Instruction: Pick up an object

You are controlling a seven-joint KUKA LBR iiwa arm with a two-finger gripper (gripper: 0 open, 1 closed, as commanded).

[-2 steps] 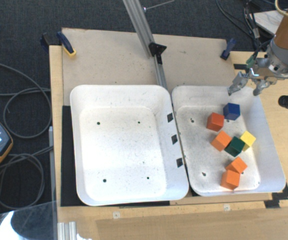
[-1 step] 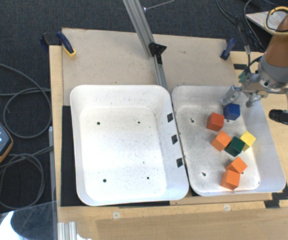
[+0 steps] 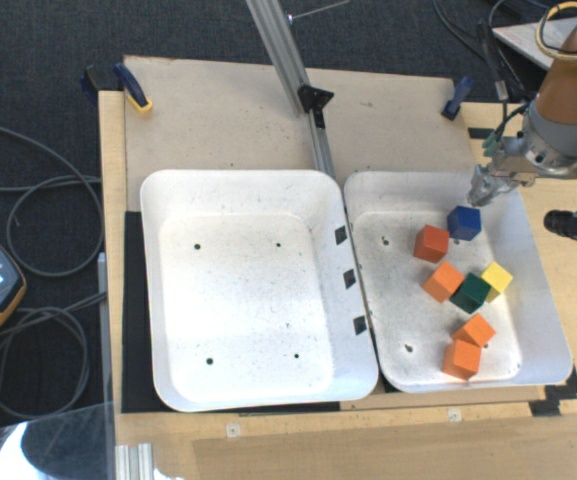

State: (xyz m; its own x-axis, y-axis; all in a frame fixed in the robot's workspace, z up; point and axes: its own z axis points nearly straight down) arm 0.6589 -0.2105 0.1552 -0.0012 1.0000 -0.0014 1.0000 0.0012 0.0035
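Arm came in from the bench's right side, gripper (image 3: 483,190) poised over the far-right part of the right bin (image 3: 388,368). Landmark taken: the blue cube (image 3: 464,223).

Gripper sat just above and beyond the blue cube, close to it, apparently not touching. Its tip was small and dark against the bin wall; could not tell how it was set, and nothing was seen held in it.

Other blocks, placed from the blue cube:
- orange-red cube (image 3: 430,243), just to its left and slightly nearer the camera, apart from it
- orange cube (image 3: 443,282), nearer the camera, touching or nearly touching the dark green cube (image 3: 472,293)
- yellow cube (image 3: 497,278), nearer the camera and to the right, against the green one
- two orange blocks (image 3: 468,345), well toward the near rim, stacked or leaning on each other; could not tell which

Left bin (image 3: 168,268), well to the left of the blue cube, held no blocks.

Judgement: approach step, before any grasp. Blue cube looked the likely target, being nearest the tip and standing free of its neighbours. Next move would call for centring over that cube, squaring to its faces, and a straight descent; the bin's raised wall just behind leaves little room on the far side.
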